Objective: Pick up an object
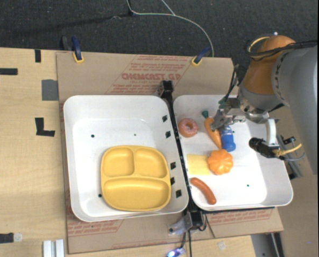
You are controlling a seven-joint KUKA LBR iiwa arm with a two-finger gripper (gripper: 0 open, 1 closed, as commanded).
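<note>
While the hand (222, 121) hung low over the carrot (214, 133), just beside the blue bottle (228, 141), you were at the approach step. Whether it gripped anything, you could not tell. Next called for a confirmed closure on the carrot before lifting.

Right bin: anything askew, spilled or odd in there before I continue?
Nothing looks spilled or damaged. In the right bin the donut, carrot, blue bottle, orange pumpkin, yellow block and sausage lie loose. The end effector sits over the carrot and bottle.
</note>
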